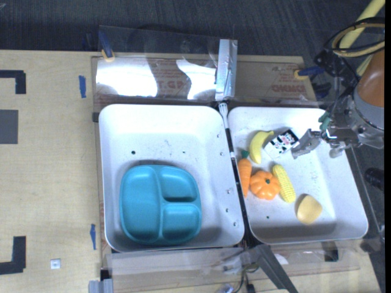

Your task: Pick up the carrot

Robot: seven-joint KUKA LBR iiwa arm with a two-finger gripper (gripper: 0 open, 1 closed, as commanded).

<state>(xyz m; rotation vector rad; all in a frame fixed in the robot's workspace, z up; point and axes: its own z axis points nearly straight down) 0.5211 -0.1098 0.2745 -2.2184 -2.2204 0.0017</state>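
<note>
Over the right bin [342, 224], upper right, gripper [303, 144] hovers, finger state unclear; approach step: next, down-left to the carrot [244, 174].

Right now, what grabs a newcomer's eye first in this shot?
The big blue divided tray in the left bin stands out first. Next, the bright cluster in the right bin: carrot against the left wall, touching the orange pumpkin, with corn, banana and a yellow lemon nearby. The end effector hovers at that bin's upper right.
</note>
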